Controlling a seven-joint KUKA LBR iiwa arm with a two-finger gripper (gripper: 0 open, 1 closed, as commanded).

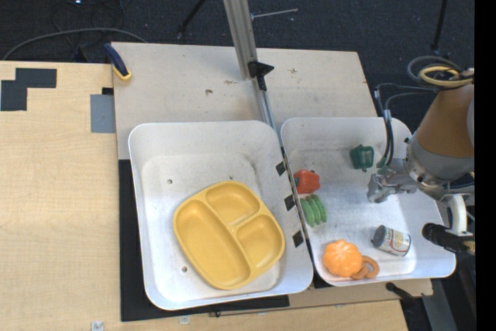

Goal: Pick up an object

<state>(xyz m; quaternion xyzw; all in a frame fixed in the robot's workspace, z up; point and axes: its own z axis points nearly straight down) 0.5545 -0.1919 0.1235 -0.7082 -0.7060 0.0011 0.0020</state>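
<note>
Spanning the tabletop (194, 74), two shallow white bins sit side by side: the left bin (155, 151) holds a glossy yellow divided tray (227, 232), the right bin (333, 137) the graspable pieces. Near its right wall hang the jaws (380, 190); whether they are released or clenched I cannot tell, and nothing visibly sits between them. Candidates lie scattered: a rounded orange fruit (342, 257) at the front, ribbed green pods (313, 209), a red piece (307, 181) against the divider, a dark green piece (362, 156), a small cylindrical can (391, 240). The smooth can could roll away, and the wall-hugging pieces leave little clearance.
</note>
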